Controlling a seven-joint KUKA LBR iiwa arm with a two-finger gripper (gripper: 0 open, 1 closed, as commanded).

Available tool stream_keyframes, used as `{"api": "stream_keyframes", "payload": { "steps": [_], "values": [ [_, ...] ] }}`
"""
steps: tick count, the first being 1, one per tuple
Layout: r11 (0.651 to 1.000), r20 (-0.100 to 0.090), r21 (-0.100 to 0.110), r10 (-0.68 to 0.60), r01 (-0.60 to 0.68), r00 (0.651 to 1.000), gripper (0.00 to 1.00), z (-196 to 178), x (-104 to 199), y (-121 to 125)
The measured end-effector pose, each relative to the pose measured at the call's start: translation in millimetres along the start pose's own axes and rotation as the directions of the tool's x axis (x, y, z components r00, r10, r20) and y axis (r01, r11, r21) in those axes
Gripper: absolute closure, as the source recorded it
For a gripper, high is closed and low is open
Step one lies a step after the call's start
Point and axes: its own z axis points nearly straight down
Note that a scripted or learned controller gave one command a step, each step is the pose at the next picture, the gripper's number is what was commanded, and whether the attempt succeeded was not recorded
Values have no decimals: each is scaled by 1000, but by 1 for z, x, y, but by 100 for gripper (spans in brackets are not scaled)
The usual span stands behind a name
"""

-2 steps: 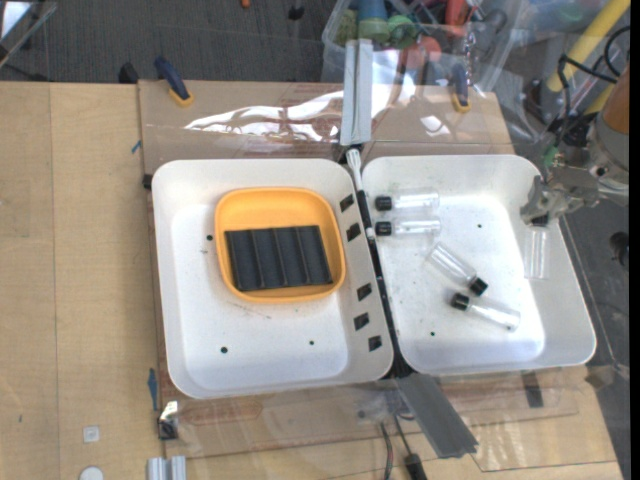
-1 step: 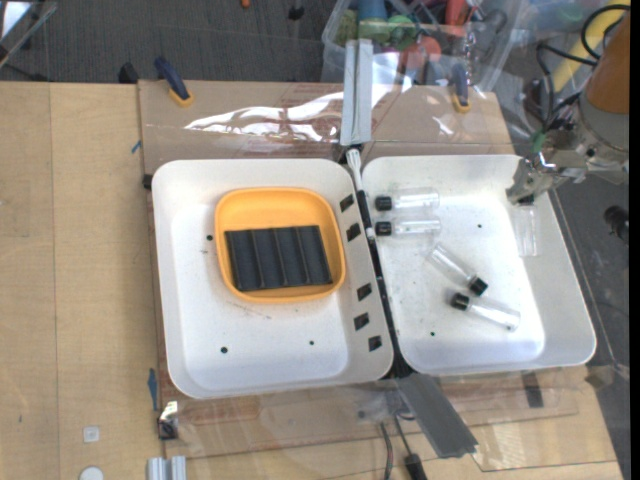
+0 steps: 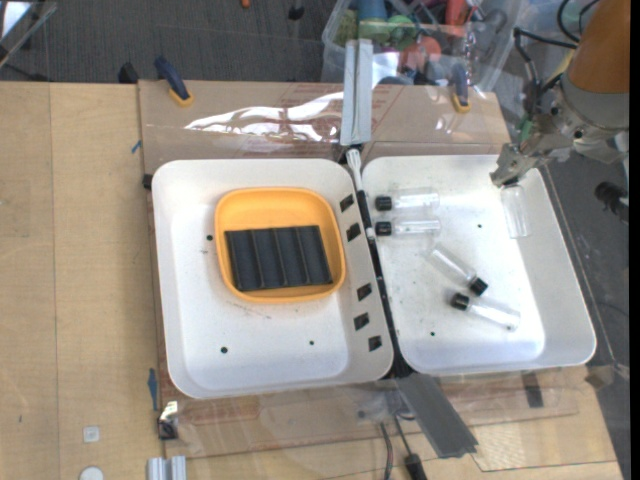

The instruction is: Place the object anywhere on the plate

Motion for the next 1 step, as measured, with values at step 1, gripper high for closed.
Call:
{"api": "stream_keyframes", "payload": {
  "steps": [1],
  "values": [
    [997, 1, -1, -74, 74, 997, 100, -31, 9, 2]
  ]
}}
